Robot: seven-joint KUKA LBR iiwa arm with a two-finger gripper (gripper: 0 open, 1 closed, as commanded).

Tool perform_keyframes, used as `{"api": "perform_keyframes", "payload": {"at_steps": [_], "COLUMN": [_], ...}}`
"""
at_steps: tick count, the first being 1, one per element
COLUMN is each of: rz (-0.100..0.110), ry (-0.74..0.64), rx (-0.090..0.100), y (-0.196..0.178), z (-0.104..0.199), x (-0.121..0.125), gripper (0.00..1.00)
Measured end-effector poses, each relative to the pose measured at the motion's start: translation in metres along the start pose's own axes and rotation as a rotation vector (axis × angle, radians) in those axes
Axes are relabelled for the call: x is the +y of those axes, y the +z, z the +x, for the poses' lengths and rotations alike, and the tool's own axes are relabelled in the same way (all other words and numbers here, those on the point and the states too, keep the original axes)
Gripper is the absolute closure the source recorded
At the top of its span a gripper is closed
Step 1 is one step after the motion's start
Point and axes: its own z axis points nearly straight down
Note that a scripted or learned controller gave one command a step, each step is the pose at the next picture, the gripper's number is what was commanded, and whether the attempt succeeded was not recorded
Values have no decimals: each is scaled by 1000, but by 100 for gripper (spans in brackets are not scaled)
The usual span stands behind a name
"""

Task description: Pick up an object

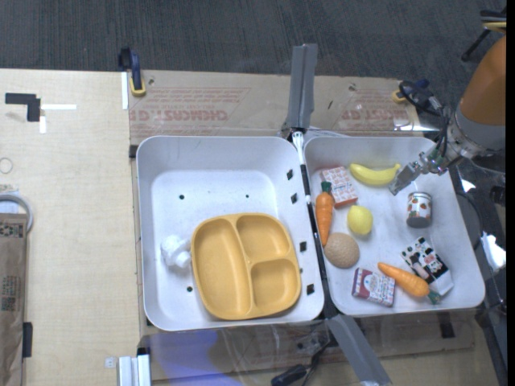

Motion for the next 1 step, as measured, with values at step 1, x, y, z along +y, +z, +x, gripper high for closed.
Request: {"api": "perform_keyframes", "payload": {"at_steps": [1], "rz": [2], "ry": [-31], "rx": [3], "y": [44], "z": [2], "x": [-46], "gripper": [0]}}
